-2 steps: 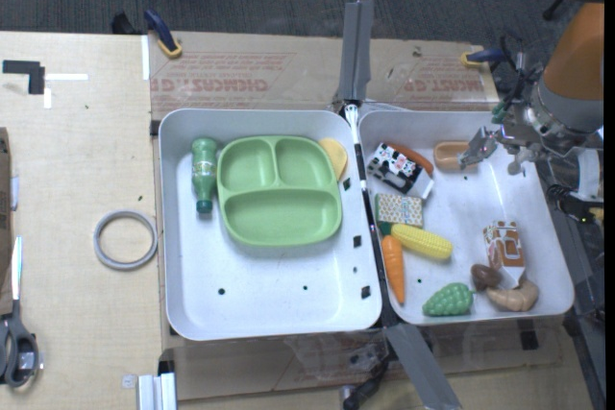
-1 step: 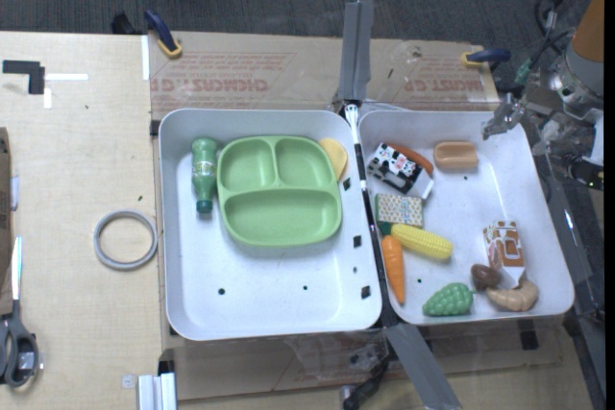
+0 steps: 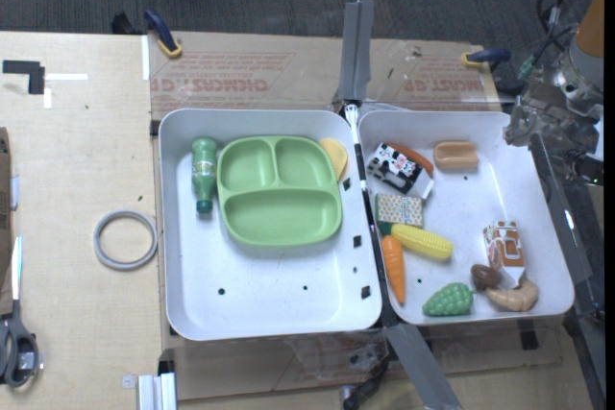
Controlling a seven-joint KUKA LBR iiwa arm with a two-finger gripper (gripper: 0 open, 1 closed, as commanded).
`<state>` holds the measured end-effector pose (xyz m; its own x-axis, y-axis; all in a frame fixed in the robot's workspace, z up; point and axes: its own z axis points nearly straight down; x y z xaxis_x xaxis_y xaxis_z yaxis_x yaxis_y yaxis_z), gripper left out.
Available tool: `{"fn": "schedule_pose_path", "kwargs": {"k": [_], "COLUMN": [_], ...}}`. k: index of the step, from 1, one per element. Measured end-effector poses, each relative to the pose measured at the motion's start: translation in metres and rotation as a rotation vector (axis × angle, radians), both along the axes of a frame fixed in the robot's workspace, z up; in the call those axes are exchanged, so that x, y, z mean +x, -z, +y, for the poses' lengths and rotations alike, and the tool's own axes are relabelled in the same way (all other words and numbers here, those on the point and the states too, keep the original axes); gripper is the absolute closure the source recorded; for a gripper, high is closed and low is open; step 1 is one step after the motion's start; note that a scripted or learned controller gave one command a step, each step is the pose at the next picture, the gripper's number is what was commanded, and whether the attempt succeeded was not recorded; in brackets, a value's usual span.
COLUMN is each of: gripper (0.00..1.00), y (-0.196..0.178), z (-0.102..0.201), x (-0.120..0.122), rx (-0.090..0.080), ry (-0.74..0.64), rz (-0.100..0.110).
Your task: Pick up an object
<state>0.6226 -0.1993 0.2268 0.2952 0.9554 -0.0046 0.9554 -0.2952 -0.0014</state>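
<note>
Several candidate objects lie in the right bin [image 3: 538, 197], so I treat that bin as the pick zone. From its centre outward I see a corn cob [image 3: 423, 243] lying aslant just beside a carrot [image 3: 394, 270], with a patterned square packet [image 3: 399, 208] and a black-and-white printed item [image 3: 397, 167] above them. A tan bread-like piece [image 3: 455, 156] sits apart near the far wall. A green bumpy fruit [image 3: 449, 301], a brown pastry [image 3: 510, 296] and an orange-and-white packet [image 3: 505, 247] crowd the near right corner.

The left bin [image 3: 259, 298] holds a green divided plate [image 3: 280, 191], a green bottle [image 3: 204, 172] and a yellow piece [image 3: 334, 156] at the plate's edge.

The gripper [image 3: 527, 123] hangs above the right bin's far right corner, touching nothing. I cannot tell how its jaws stand. I judge the pick not yet begun; the isolated bread-like piece offers the clearest approach.
</note>
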Motion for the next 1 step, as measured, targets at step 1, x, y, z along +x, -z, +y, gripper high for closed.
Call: {"fn": "schedule_pose_path", "kwargs": {"k": [1], "gripper": [0.0], "y": [0.0002], "z": [0.0001], "x": [0.0], "rx": [0.0], "ry": [0.0], "rz": [0.001]}}
